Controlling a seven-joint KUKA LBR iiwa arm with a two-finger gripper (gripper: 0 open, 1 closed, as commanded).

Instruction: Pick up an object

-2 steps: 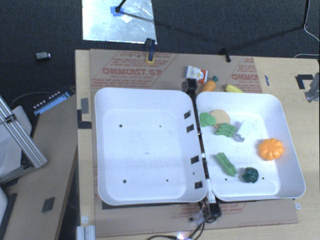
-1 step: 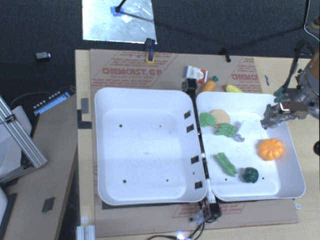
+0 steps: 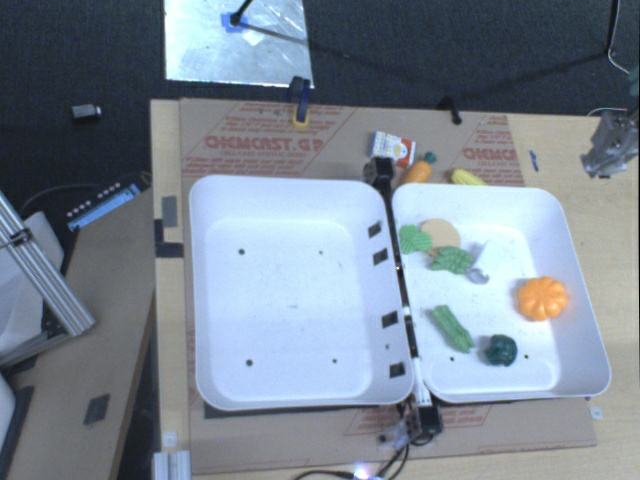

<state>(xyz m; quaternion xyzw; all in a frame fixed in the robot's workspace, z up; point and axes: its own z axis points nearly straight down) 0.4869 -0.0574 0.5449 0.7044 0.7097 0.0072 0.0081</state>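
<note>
Dark carpet surrounds a bench (image 3: 110, 298) on which a cardboard sheet (image 3: 260, 138) carries two shallow white bins side by side. All the candidates for picking lie in the right bin (image 3: 575, 258). The orange pumpkin (image 3: 541, 298) sits near that bin's right wall, well apart from everything else. A dark green round piece (image 3: 501, 349) and a long green vegetable (image 3: 452, 327) lie near the front edge, close to one another. Toward the hinge side a leafy green piece (image 3: 413, 238), a tan disc (image 3: 440, 233) and another leafy piece (image 3: 452, 260) crowd together, touching or overlapping, with a small grey item (image 3: 478, 273) just beside them. The left bin (image 3: 215, 208) shows only its bare floor. Beyond the bins' far rim, on the cardboard, lie a carrot (image 3: 418, 172), a yellow piece (image 3: 466, 178) and a small white-and-red box (image 3: 390, 148).

At the view's right edge, a grey metal part that is probably the end effector (image 3: 608, 146) hangs above the bench, outside the right bin's far corner; how its fingers are set cannot be told from here.

For a clean try, the pumpkin looks like the best target: it stands alone, so the fingers can come straight down on either side without nudging a neighbour. Its roundness calls for a centred grasp, or it may squirt out. The clustered pieces are likely to shift or come up in pairs, and flat ones offer little to pinch.
</note>
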